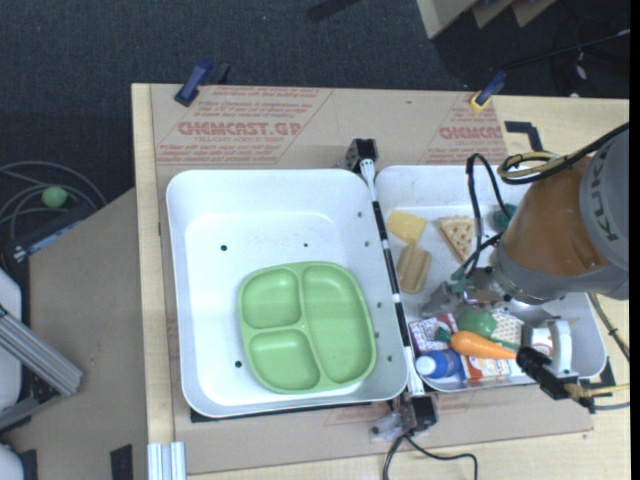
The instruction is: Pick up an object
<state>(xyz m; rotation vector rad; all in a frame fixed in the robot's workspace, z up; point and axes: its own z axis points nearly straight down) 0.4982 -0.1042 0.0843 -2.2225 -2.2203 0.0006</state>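
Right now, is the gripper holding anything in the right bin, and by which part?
Cannot be told. The gripper is low over the right bin, near the carrot and a green item, but the wrist hides any hold.

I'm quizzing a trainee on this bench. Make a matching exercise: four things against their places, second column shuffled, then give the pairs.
Things:
1. green divided plate
2. toy carrot
3. yellow cheese wedge
4. blue clamp

Places:
A. far end of the right bin
B. far left corner of the board
C. alone in the left bin
D. near end of the right bin, below the wrist

Pairs: 1-C, 2-D, 3-A, 4-B
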